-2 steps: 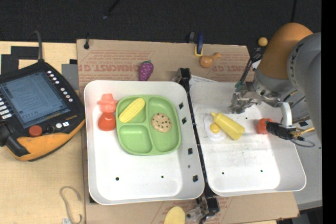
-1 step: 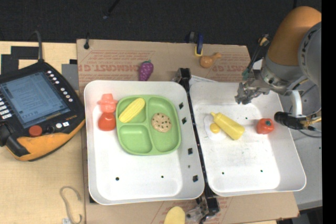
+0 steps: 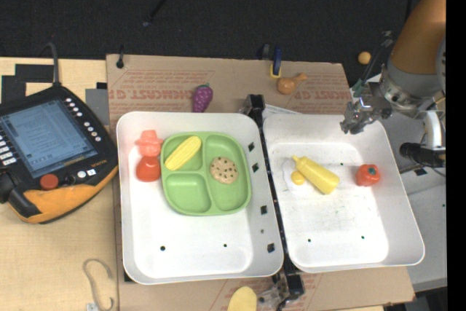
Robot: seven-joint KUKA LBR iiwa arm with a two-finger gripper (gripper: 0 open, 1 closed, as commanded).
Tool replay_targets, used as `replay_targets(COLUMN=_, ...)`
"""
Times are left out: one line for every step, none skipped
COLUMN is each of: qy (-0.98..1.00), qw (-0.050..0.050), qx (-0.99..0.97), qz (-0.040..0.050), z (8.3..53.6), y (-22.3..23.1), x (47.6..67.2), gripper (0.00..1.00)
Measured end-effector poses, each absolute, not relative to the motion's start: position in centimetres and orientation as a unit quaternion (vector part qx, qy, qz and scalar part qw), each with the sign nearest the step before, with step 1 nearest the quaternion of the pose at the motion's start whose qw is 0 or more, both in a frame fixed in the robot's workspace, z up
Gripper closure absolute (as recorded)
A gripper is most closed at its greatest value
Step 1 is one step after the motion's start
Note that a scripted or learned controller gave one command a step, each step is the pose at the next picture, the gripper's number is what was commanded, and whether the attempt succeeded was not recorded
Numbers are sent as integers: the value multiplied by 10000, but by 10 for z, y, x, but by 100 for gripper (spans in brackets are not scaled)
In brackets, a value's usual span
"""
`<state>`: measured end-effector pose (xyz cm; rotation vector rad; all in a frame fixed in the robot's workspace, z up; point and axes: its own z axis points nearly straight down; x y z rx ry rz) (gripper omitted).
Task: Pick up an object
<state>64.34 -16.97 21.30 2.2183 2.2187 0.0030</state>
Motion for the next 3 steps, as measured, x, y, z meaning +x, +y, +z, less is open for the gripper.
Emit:
replay_targets(qy=7069, qw=3, qx=7073, qz=5, z=229, y=-170, x=644, gripper=100)
replay_targets(qy=7076, qw=-24, qx=7066, qz=-4, z=237, y=-132, x=600, gripper=100)
replay_targets(qy=7073, qw=-34, qx=7069, qz=-13, z=223, y=-93, x=565, gripper=100)
